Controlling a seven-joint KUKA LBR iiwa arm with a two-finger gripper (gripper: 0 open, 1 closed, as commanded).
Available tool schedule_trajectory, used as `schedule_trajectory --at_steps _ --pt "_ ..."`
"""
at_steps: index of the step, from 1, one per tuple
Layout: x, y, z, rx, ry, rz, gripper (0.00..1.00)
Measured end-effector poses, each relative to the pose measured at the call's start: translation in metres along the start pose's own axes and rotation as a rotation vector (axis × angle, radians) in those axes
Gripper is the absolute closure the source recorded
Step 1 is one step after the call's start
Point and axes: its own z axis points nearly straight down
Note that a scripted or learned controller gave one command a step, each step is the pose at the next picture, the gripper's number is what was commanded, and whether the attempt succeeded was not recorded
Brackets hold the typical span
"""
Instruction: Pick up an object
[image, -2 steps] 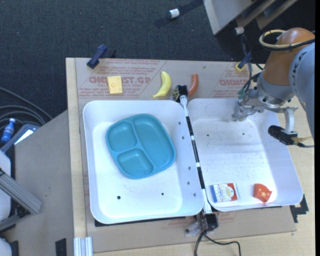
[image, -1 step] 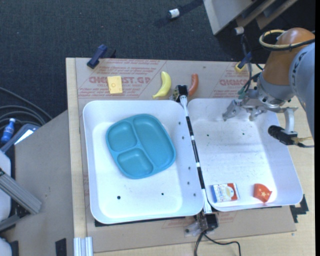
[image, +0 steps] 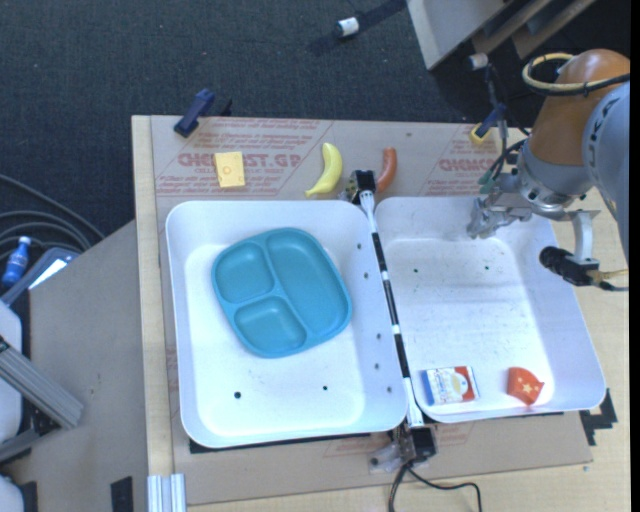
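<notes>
A: Now, report the arm position.

B: The arm (image: 585, 110) enters from the right, grey with an orange band above the wrist. The gripper (image: 484, 222) hangs over the far edge of the right bin (image: 560, 330), near that bin's far left corner.

A: Jaw condition?

B: Cannot be determined. The fingertips appear as a small grey cluster against the white bin wall, too blurred to resolve any gap. Nothing is seen between them.

A: List the contents of the right bin.

B: Two items, both at the near edge. A small white carton (image: 447, 385) with a red and blue label lies flat in the near left corner. A red object (image: 525, 384) (small, with a yellow mark on it) lies just to its right, apart from it. Both are well apart from the gripper, which is at the opposite, far end of the bin.

A: And the left bin?

B: The left bin (image: 200, 370) holds a blue compartment plate (image: 281, 291), three sections, lying flat toward the far side and slightly rotated.

A: Items outside the bins?

B: On the bench beyond the bins' far edges: a yellow banana (image: 326, 169), an orange sausage-shaped item (image: 386, 167) to its right, and a yellow tag (image: 229, 171) to its left. A blue clamp (image: 194, 112) sits at the far left corner of the bench.
</notes>
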Motion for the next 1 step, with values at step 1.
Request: schedule_trajectory --at_steps 1 --pt "0.0000 -0.0001 0.0002 0.001 0.000 0.000 0.00"
